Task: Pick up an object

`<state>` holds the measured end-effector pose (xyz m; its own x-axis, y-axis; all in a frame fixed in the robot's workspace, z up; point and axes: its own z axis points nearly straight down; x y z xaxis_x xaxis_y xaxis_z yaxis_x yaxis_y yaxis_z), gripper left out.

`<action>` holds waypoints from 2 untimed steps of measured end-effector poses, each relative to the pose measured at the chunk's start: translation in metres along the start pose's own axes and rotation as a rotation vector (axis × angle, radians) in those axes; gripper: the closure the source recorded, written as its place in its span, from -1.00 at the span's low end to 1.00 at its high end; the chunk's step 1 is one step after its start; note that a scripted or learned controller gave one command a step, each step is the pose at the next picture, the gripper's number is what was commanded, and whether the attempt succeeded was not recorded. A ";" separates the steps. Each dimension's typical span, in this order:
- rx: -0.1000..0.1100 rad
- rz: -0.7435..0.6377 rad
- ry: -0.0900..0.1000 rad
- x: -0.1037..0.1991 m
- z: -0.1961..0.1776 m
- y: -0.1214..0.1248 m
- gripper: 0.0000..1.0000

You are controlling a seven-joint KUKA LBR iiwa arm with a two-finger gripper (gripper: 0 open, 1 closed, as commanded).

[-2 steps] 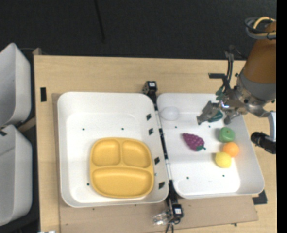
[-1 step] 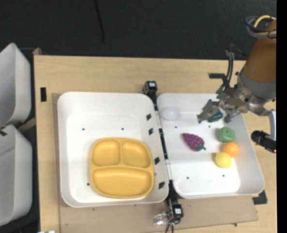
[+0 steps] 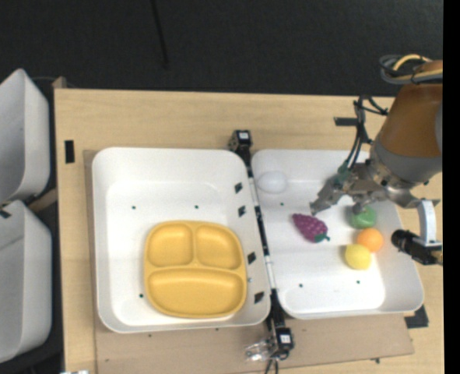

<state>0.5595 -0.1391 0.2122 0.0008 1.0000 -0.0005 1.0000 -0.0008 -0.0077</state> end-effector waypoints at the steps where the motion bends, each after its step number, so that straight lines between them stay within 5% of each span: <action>1: -0.001 0.002 0.000 -0.002 0.047 0.007 -1.00; 2: -0.001 0.005 0.000 0.000 0.109 0.014 -1.00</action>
<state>0.5725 -0.1396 0.1034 0.0059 1.0000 -0.0006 1.0000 -0.0060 -0.0067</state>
